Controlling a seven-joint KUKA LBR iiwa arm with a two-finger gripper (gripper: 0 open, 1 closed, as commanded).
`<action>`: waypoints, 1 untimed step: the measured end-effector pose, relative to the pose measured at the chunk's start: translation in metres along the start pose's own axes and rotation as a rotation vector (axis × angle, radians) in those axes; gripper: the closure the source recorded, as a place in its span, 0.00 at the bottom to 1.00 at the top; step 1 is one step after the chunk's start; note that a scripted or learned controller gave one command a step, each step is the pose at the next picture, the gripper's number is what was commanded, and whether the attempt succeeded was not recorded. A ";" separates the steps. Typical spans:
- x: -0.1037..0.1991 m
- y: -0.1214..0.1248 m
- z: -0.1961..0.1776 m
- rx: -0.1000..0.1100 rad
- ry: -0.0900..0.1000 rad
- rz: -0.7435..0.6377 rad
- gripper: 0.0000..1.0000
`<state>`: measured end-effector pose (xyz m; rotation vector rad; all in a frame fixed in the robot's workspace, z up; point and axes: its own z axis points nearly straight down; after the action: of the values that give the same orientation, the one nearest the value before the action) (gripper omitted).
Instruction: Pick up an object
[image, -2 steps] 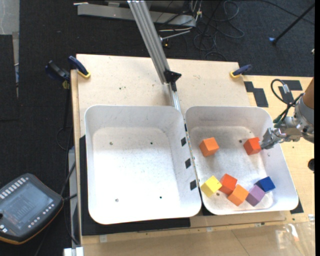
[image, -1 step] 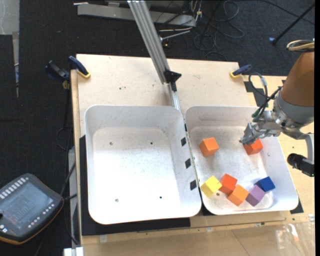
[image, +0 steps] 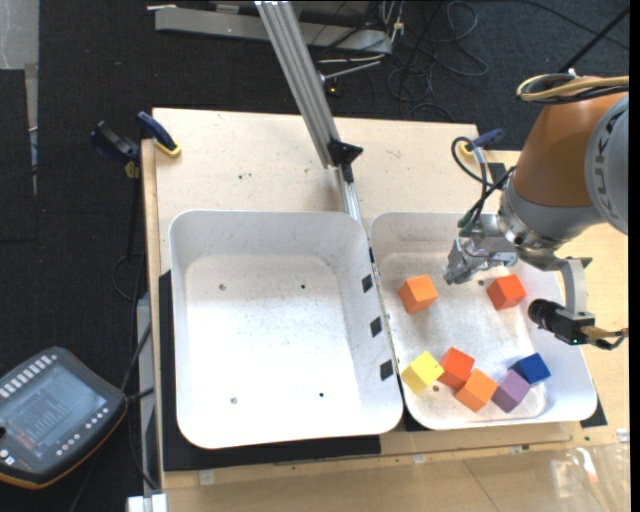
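nearest the camera, a yellow block (image: 422, 370), a red-orange block (image: 458, 363), an orange block (image: 476, 389), a purple block (image: 511, 389) and a blue block (image: 531, 368) lay clustered at the front of the right bin (image: 572, 404). farther back sat an orange cube (image: 419, 292) and a red cube (image: 506, 291), apart, with my pincer (image: 466, 263) hovering between them, just behind. i could not tell whether it was clenched or released; nothing showed in it. by my judgement nothing was picked yet: the descent, the grasp and the lift all remained. the left bin (image: 190, 240) lay beside, on the desk (image: 250, 160).
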<state>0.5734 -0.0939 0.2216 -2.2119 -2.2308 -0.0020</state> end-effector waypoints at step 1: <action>0.052 0.016 0.008 0.000 0.000 0.000 1.00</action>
<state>0.5892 -0.0417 0.2137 -2.2121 -2.2309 -0.0027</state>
